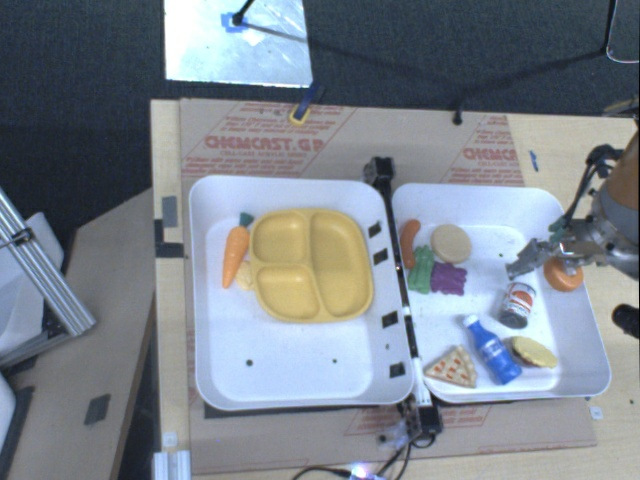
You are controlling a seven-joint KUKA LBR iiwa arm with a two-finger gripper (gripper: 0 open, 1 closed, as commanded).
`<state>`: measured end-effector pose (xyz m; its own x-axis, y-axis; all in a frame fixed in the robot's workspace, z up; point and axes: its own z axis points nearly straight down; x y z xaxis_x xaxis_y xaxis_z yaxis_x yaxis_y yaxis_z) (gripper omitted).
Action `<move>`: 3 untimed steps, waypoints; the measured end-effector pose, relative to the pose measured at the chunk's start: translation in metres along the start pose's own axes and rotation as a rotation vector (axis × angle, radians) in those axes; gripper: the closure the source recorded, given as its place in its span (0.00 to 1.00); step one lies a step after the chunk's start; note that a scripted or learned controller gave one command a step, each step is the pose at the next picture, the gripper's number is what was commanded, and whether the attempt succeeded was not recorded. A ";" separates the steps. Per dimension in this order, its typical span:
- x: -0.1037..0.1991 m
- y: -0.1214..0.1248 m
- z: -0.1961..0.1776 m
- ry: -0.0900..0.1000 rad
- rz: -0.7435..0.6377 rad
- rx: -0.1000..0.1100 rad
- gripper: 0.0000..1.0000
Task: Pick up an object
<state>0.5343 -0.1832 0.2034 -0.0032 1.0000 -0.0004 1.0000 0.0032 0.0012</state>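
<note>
My gripper (548, 258) hangs over the right side of the right bin (480, 200), with the arm coming in from the right edge. An orange round object (566, 279) lies just below it, partly covered by it. Left of and below the gripper stands a small can (516, 305). Further down in the same bin lie a blue bottle (493, 349), a pizza slice (451, 368) and a yellow-brown burger-like toy (533, 351). A sausage (408, 241), a round tan bun (451, 243), a green piece (421, 268) and purple grapes (450, 279) lie at the bin's left.
The left bin (225, 368) holds a yellow divided plate (303, 264) and a carrot (234, 253) at its left. A black divider with clips (392, 268) runs between the bins. A shiny square sheet (237, 26) lies beyond the bench.
</note>
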 end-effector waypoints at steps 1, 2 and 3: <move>0.010 0.000 0.049 0.001 0.001 0.002 0.00; 0.013 0.004 0.087 -0.017 0.005 -0.023 0.00; 0.014 0.003 0.088 -0.009 0.004 -0.018 0.00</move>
<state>0.5377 -0.1689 0.1153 0.0008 1.0000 -0.0096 0.9998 -0.0006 0.0189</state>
